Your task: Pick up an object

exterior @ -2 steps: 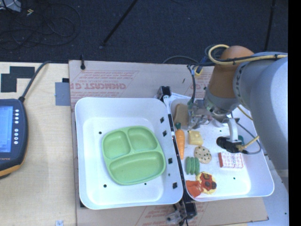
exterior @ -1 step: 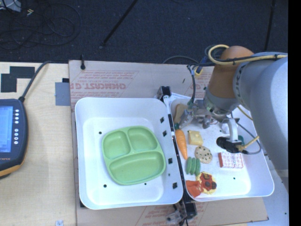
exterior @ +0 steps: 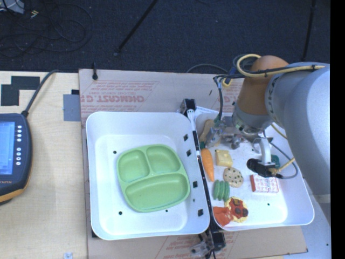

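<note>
Camera view, right bin (exterior: 302, 212): toy foods lie along its left half, namely an orange carrot (exterior: 207, 164) against the divider, a pale yellow cheese block (exterior: 223, 157), a speckled cookie (exterior: 233, 176), a green pea pod (exterior: 220, 190), a red-and-yellow pizza slice (exterior: 233, 210) and a red-printed white card (exterior: 264, 184) further right. Left bin (exterior: 102, 144): one green divided plate (exterior: 152, 177), lying flat. Arm enters from the right, orange band uppermost, end effector (exterior: 232, 139) low over the bin's upper part just above the cheese block, its state apparently hidden in wiring and thus not determinable.

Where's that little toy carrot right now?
The carrot lies in the right bin, against its left wall, just left of the cheese cube and above the green pea pod.
</note>
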Motion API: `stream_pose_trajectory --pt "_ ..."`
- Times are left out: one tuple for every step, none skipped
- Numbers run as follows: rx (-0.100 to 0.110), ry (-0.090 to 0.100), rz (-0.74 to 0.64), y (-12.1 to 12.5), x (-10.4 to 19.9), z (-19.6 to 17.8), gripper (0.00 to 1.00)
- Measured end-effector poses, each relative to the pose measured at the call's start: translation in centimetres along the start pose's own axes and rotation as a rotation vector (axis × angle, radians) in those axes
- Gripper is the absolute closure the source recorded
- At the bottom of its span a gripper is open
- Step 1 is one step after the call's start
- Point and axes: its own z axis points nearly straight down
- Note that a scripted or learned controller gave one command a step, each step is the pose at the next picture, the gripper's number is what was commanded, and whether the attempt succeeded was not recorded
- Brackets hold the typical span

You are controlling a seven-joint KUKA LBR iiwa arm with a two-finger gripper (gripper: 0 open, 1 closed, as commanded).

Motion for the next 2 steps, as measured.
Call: stream_pose_trajectory --pt "-0.007 0.005 0.002 -8.3 -0.3 -0.1 0.00" --pt "-0.008 0.010 -0.002 -11.9 -2.1 0.0 0.00"
